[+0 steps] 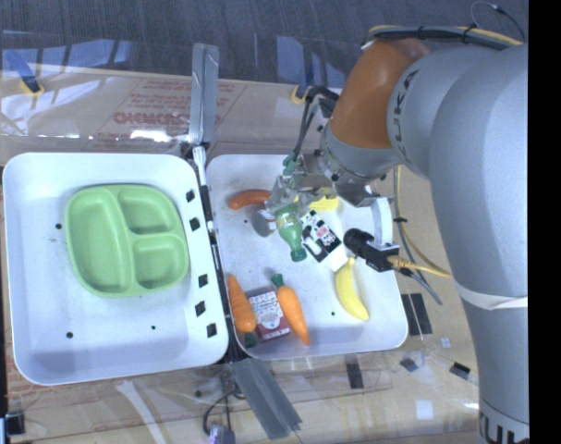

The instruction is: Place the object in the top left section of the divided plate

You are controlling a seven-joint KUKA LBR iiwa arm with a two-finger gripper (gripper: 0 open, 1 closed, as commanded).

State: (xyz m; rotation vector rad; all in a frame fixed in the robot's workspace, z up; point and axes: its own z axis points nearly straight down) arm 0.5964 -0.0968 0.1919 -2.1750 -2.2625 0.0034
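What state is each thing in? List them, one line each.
Green divided plate: flat in the left bin, nothing in its sections.
Green bottle: in the right bin, right under the end effector.
Banana: lying in the right bin.
Two carrots: lying at the right bin's front, either side of a small red packet.
Orange sausage-shaped piece: lying near the bin's back.

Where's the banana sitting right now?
In the camera view the banana lies in the right bin, near its right wall, just below the black-and-white packet and to the right of the two carrots.
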